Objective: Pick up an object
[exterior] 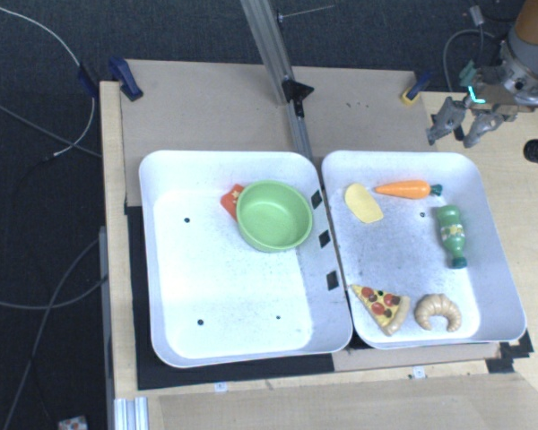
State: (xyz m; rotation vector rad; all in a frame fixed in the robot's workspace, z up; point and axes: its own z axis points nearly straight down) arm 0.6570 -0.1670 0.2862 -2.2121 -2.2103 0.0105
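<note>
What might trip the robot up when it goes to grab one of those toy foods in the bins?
1. The claw hangs outside the right white bin, past its far rim; coming down there, it would likely close on nothing.
2. The flat pizza slice toy and brown croissant toy lie near the bin's near wall, which may block a finger.
3. The orange toy carrot and green toy bottle are rounded and could roll away.

Tan desk (206,106) on dark carpet (45,195); blue clamp (125,79) upper left, aluminium post (264,34) top centre, loose cables (36,34) left.
</note>
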